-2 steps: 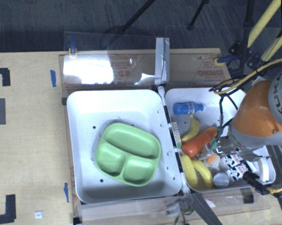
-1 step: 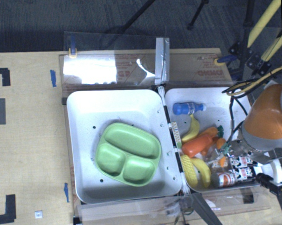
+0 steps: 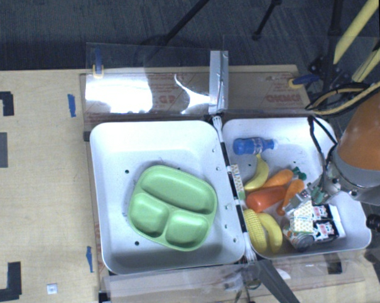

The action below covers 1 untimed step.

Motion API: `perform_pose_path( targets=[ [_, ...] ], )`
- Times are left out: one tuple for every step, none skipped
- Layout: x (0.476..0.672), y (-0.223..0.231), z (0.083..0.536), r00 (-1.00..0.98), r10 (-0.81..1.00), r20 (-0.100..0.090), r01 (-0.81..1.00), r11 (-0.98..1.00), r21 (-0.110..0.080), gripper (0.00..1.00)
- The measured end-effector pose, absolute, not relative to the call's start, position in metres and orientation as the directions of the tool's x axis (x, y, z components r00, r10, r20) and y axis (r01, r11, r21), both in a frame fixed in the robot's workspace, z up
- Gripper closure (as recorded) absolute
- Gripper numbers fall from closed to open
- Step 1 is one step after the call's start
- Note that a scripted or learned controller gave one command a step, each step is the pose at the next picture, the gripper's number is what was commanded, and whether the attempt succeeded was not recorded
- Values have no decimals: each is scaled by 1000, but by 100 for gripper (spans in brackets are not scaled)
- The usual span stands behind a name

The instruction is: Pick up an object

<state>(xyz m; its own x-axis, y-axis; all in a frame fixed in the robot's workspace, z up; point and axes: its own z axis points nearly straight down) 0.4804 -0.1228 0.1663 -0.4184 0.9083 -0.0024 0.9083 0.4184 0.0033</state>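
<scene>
status: pick not done, nothing seen lifted | gripper (image 3: 316, 195) low in right bin (image 3: 351, 235), over the carton (image 3: 312, 223) beside the carrots (image 3: 276, 188) | tool state: can't tell, tips lost in clutter | candidates: bananas (image 3: 264, 229), blue bottle (image 3: 252, 145) all resting in right bin | left bin (image 3: 109, 182): green tray (image 3: 172, 207) | left: grasp + lift

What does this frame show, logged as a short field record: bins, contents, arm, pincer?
left bin: holds a green divided tray
right bin: holds a blue bottle, banana, two carrots, corn cob, patterned box
arm: enters from the right, over the right bin
pincer: low over the carrots and box; grip unclear
held object: none seen
</scene>
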Motion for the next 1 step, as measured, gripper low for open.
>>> perform_pose_path(
  targets=[
    [526,-86,185,-573,820,-3,820,573,3,100]
  ],
)
